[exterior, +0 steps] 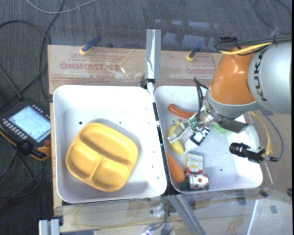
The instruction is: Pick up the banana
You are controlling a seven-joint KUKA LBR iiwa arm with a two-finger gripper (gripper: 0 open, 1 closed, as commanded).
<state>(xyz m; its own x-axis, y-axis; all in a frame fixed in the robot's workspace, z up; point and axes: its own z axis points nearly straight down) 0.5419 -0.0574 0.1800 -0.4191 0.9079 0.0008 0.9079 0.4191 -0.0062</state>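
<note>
The yellow banana lies in the right bin, close to its left wall and about midway down. My gripper hangs right over it, reaching in from the right and down to the banana's level. Its metal tip crosses the fruit and hides the middle, so yellow shows above and below it. The grey arm with its orange band covers the bin's upper right part.
In the right bin an orange-red sausage lies just behind the banana. A carrot, a small carton and a can sit in front. A yellow compartment tray lies in the left bin.
</note>
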